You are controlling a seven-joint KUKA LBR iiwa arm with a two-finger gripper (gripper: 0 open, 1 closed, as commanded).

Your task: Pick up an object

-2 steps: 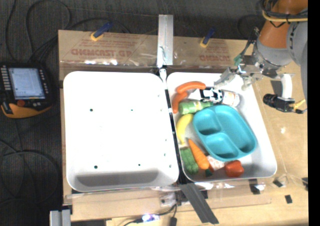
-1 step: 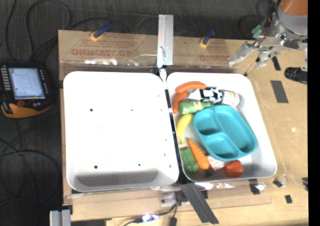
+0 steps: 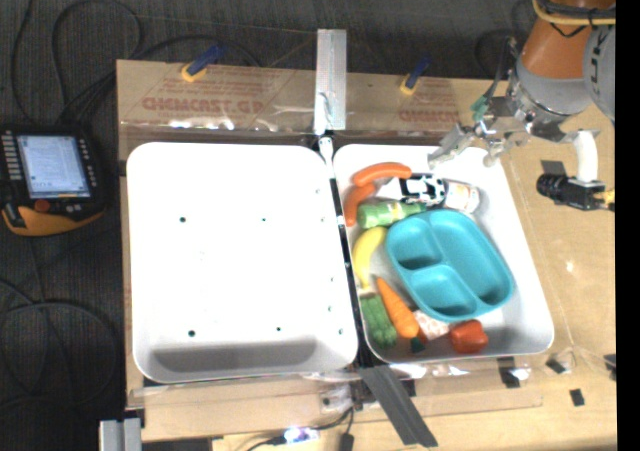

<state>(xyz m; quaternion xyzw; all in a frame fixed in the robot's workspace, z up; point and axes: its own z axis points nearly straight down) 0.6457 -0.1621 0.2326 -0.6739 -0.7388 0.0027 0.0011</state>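
So, nearest edge of right bin [image 3: 535, 334]: red tomato-ish thing [image 3: 469, 336], orange carrot [image 3: 397, 307] lying slantwise, green veg [image 3: 377, 317] beside it. Middle: teal divided tray [image 3: 450, 264] tilted, hogging most of the space. Yellow banana [image 3: 367, 247] along left wall, green item [image 3: 383, 213] above it. Far end: orange sausage shape [image 3: 375, 174], small bottle [image 3: 438, 190] with black-white label lying on its side. Left bin [image 3: 235, 259] alongside. Gripper [image 3: 470, 139] hovers over far right rim, fingers spread apart, nothing between them. Tablet [image 3: 48, 171] on floor far left.
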